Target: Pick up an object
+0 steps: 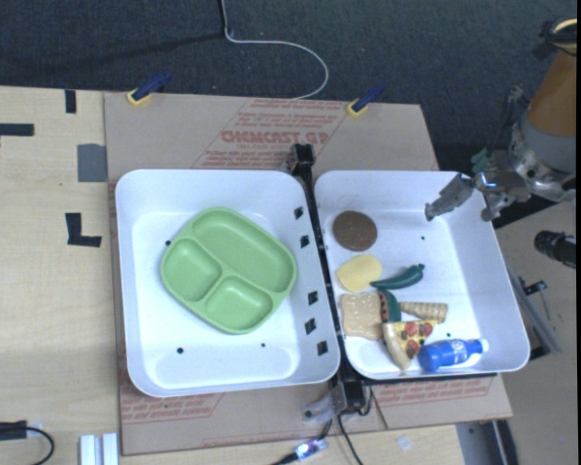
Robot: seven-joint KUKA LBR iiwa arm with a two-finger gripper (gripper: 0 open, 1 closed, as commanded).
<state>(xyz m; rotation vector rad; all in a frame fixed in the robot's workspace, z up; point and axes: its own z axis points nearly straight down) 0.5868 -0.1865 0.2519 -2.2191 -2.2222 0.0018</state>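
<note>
- The gripper [445, 204] hangs over the upper right corner of the right bin [494, 269], reaching in from the right on a grey arm with an orange band. How wide it stands cannot be told from this angle, and nothing is seen between its tips.
- Every loose object lies below and to the left of the gripper, toward the near side of the same bin.
- Nearest is a flat brown disc [354, 231], round like a cookie, just left of the gripper and slightly lower.
- Further below sits a pale yellow rounded piece [357, 272] with a dark green pepper [400, 279] beside it, its long axis running roughly left to right.
- At the near edge are a pizza slice [404, 342] and a glossy blue bottle [451, 354] lying on its side.
- Well left of the gripper, the other bin holds a smooth green divided plate [229, 270].
</note>
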